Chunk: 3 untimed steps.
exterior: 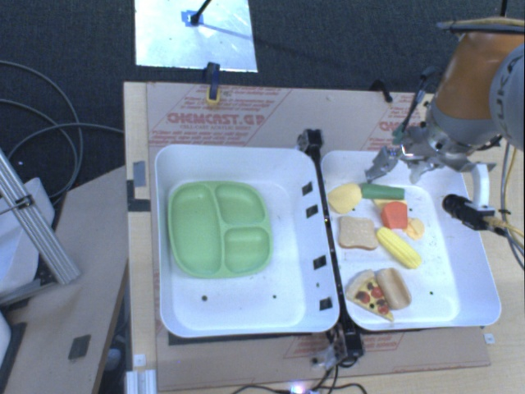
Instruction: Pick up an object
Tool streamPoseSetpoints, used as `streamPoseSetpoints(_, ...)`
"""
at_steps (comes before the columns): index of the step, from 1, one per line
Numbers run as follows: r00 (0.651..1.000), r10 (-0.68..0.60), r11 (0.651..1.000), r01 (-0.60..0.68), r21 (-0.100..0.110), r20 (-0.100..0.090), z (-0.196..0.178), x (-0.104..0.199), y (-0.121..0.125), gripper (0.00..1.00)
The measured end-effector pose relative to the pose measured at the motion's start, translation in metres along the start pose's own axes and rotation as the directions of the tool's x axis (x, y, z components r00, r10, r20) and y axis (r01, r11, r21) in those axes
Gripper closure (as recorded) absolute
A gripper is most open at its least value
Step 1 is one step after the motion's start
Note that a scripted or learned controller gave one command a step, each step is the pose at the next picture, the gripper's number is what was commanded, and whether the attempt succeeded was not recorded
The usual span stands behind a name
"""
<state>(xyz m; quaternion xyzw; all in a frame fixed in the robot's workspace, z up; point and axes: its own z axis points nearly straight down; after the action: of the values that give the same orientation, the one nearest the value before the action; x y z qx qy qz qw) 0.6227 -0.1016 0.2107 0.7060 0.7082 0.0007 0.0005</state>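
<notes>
Left bin point(189, 302): divided plate point(219, 227) inside.
Right bin point(467, 294): toy foods clustered; pizza slice point(369, 292) nearest, corn cob point(399, 247) behind it.

Pale green tray point(220, 228); white bins point(246, 158); yellow corn point(399, 247); orange block point(394, 214)

grey arm point(509, 97) — orange band point(476, 68), metal wrist — dark cables.

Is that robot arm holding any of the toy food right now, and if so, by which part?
Nothing is held. The gripper hangs over the far end of the right white bin, above the green toy cucumber, which lies on the bin floor.
</notes>
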Motion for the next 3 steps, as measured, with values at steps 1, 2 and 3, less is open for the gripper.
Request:
streamPoseSetpoints(1,1.0,0.001,1.0,-0.001,-0.013,0.004,0.1,0.008,-0.023,0.0)
streamPoseSetpoints(2,1.0,0.007,1.0,-0.007,-0.001,0.004,0.126,-0.069,-0.021,0.0)
streamPoseSetpoints(3,1.0,0.007,1.0,-0.007,0.004,0.0,0.126,-0.1,-0.103,0.0)
